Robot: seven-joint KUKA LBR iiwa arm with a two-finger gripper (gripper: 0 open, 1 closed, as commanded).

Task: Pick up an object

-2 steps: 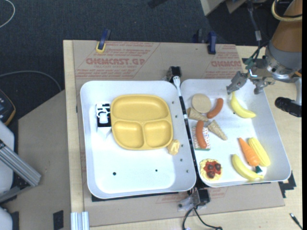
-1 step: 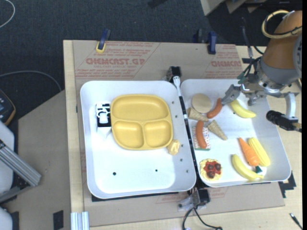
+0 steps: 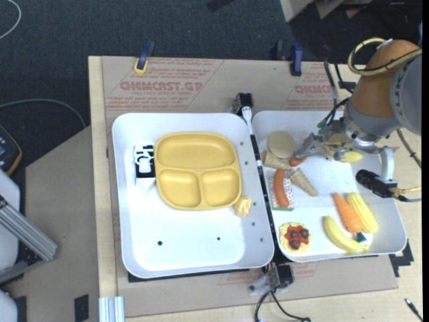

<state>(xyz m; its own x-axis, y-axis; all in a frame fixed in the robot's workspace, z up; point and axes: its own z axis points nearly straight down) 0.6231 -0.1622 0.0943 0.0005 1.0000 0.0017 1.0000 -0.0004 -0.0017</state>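
Toy food is seen scattered in the right bin (image 3: 395, 237) of two shallow white bins set side by side on a bench (image 3: 201, 79), viewed from above at a slant. The gripper (image 3: 310, 147) is lowered over the far part of that bin, near its left wall, with the grey and orange arm (image 3: 382, 86) reaching in from the right. Whether the gripper is open or closed cannot be told, and nothing can be seen held in it.

Just beside the gripper, a round tan bun (image 3: 281, 143) is placed near the far left corner of the right bin. A sausage (image 3: 282, 190) and a wedge of bread (image 3: 305, 181) lie near the left wall. A small pizza (image 3: 295, 236) is set at the near left corner. A banana (image 3: 343, 235), a carrot (image 3: 346, 212) and a corn cob (image 3: 364, 211) are grouped toward the near right corner. A yellow piece (image 3: 350, 156) lies under the wrist.

The bun is judged the likeliest target: probably light, hollow plastic, stiff and smooth, so it could slip. It would best be gripped across its widest part.

In the left bin (image 3: 134, 247), a yellow divided tray (image 3: 198, 168) is placed toward the far edge, a black and white item (image 3: 143, 162) against its left side, a pale scrap (image 3: 242, 206) at its near right corner.
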